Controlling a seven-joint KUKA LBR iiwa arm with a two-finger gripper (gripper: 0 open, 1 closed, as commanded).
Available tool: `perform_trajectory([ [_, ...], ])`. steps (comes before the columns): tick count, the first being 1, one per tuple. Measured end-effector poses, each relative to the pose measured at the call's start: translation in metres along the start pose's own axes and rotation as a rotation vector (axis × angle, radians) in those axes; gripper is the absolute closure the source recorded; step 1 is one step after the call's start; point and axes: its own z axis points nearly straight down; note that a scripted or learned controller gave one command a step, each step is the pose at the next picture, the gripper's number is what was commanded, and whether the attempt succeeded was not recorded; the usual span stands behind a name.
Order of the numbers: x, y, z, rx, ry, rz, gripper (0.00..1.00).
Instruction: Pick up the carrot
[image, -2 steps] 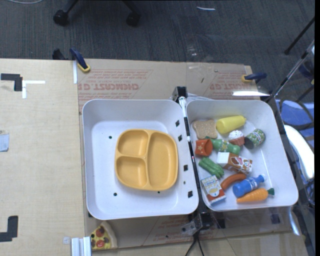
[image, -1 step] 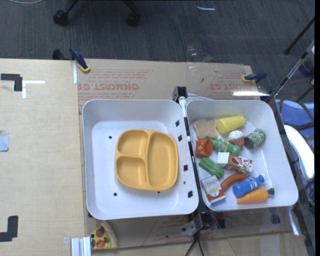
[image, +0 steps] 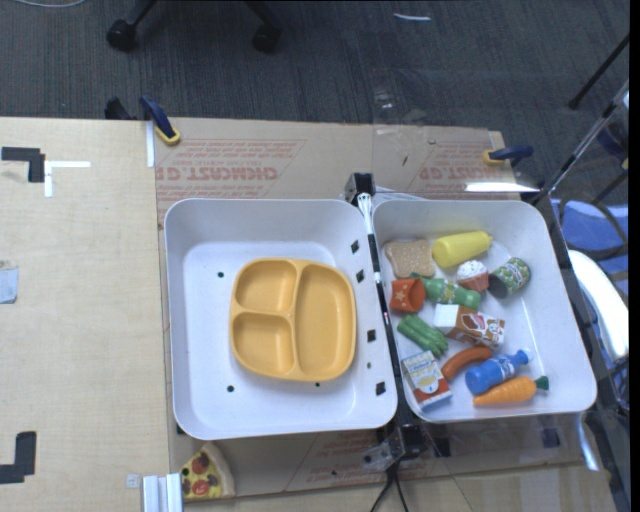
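The gripper's state cannot be told, so approach the carrot (image: 508, 392) from above, straddling its width (blue bottle (image: 494, 372) touching it behind).

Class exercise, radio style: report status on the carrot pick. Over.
Carrot lying in right bin, near front corner, untouched. Blue bottle tight against it; sausage just beyond. Over.

Carrot (image: 508, 392) at right bin's (image: 566, 300) near edge, beside blue bottle (image: 493, 372), yellow plate (image: 295, 320) in left bin (image: 190, 330)
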Motion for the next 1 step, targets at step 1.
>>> perform_trajectory([
  [1,0.0000,0.0000,0.0000,0.000,0.000,0.000,0.00],
])
